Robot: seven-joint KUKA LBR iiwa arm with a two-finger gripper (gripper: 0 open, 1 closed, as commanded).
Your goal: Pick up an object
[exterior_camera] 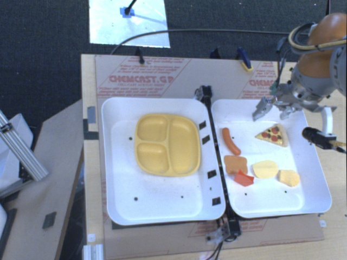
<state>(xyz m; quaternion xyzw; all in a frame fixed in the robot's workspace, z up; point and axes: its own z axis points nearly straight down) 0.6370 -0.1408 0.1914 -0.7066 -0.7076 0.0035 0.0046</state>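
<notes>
Pizza slice (pixel 273 135) looks like light, stiff toy plastic lying flat, so you'd pinch across its narrow sides; gripper (pixel 274 110) hangs just above, jaws spread, empty.

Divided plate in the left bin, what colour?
Plain yellow, no pattern. The divided plate shows best in the camera view.

- Floor: dark carpet (pixel 43 42) surrounds the bench.
- Bench: pale wooden top (pixel 89 80), overlaid with a brown printed protective sheet (pixel 146 75).
- Shiny grey square panel (pixel 129 14) lies on the carpet beyond the bench.
- Aluminium extrusion rail (pixel 21 150) stands at left.
</notes>
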